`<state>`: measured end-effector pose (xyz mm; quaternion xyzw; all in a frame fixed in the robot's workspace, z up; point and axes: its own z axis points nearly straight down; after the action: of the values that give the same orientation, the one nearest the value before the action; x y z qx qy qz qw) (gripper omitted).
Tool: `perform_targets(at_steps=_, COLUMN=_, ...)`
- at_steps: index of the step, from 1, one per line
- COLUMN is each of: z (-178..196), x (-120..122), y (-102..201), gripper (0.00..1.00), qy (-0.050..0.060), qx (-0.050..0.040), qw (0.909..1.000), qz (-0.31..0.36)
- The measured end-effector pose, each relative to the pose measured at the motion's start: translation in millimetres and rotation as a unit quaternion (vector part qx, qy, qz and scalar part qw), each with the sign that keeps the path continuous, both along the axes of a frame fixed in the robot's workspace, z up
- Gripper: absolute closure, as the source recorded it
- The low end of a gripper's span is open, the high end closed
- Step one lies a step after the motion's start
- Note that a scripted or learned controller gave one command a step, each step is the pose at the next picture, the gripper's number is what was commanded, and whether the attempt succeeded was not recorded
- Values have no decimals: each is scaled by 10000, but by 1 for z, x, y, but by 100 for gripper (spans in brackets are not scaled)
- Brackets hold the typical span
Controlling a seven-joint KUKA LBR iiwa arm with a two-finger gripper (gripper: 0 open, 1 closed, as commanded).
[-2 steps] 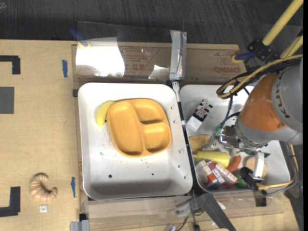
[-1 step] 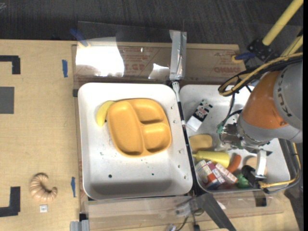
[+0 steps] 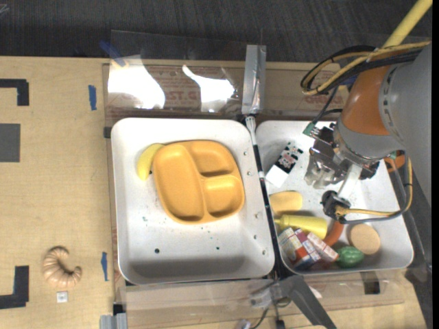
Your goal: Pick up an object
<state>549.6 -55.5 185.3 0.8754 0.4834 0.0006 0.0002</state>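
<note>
Single fixed overhead camera, slanted downward, both white bins (image 3: pixel 123 184) framed, moderately near

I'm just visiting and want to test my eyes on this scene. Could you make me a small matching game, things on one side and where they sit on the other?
Things:
1. orange divided tray
2. croissant
3. round tan biscuit
4. gripper

Places:
A. on the wooden bench outside the bins
B. in the left bin
C. above the right bin's middle
D. at the near right corner of the right bin

Pairs: 1-B, 2-A, 3-D, 4-C
</note>
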Motion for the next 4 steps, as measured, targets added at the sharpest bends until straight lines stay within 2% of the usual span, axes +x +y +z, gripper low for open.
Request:
perform_targets(at_steps=1, z=-1, x=15, y=13, gripper=100, qy=17, qx=-4, qw=9984, qz=-566)
perform_targets(at_steps=2, z=72, x=-67, y=70, gripper=100, qy=26, qx=6, qw=9901, qz=-1406)
perform_targets(at_steps=3, z=9, x=-52, y=50, gripper=100, qy=50, qx=-4, qw=9769, qz=-2138)
perform_targets(at_steps=4, z=-2, x=-68, y=41, gripper=100, qy=46, qx=1, qw=9229, qz=-3851)
